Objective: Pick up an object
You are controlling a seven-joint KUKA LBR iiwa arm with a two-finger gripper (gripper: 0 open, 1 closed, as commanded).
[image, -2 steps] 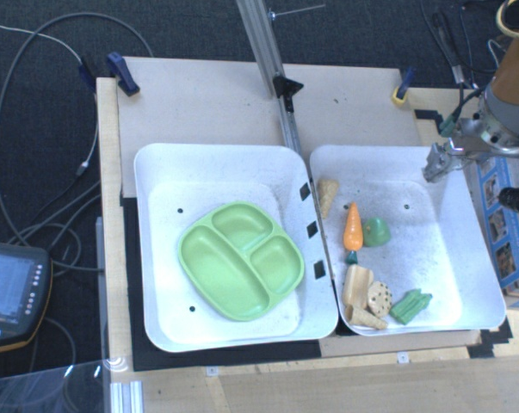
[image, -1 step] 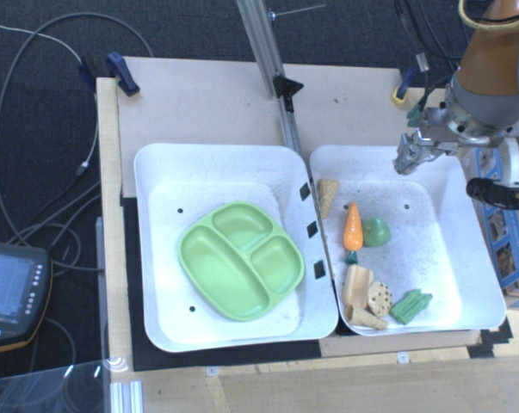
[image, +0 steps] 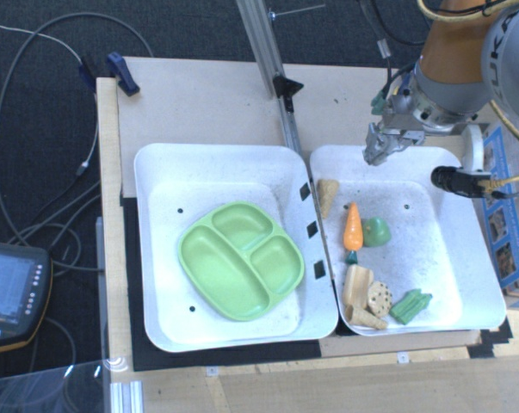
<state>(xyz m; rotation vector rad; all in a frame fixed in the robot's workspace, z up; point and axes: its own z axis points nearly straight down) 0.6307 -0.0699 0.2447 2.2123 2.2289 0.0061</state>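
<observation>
My gripper (image: 379, 151) hangs over the far rim of the right bin (image: 431, 231), with nothing visible between its fingers. Below it in that bin lie a tan cone-shaped piece (image: 327, 195), an orange carrot (image: 353, 224) and a round green toy (image: 376, 231). Near the bin's front edge sit a tan block (image: 357, 286), a spotted beige piece (image: 379, 297) and a green leafy toy (image: 410, 305). The carrot is well in front of the gripper, apart from it.
The left bin (image: 156, 231) holds a green divided plate (image: 241, 260). A metal pole (image: 263, 33) slants up from between the bins at the back. A blue clamp (image: 122, 73) sits at the bench's far left corner.
</observation>
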